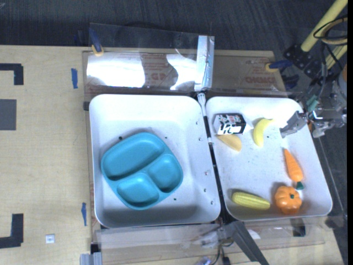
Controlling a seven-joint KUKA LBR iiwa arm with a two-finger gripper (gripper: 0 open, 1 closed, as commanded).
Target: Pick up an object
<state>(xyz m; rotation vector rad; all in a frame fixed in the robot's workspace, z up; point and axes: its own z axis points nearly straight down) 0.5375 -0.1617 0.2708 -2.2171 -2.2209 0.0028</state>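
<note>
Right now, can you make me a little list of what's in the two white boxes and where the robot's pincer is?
left bin: blue divided plate
right bin: banana, carrot, small orange pumpkin, corn cob, pale yellow wedge, black-and-white box
pincer: over the right bin's upper right edge, nothing seen between its fingers
nearest toy to pincer: banana
open or shut: cannot tell

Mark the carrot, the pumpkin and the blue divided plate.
carrot (293,165): camera view, middle of its orange body.
pumpkin (287,199): camera view, centre of its orange top.
blue divided plate (122,187): camera view, its near rim.
</note>
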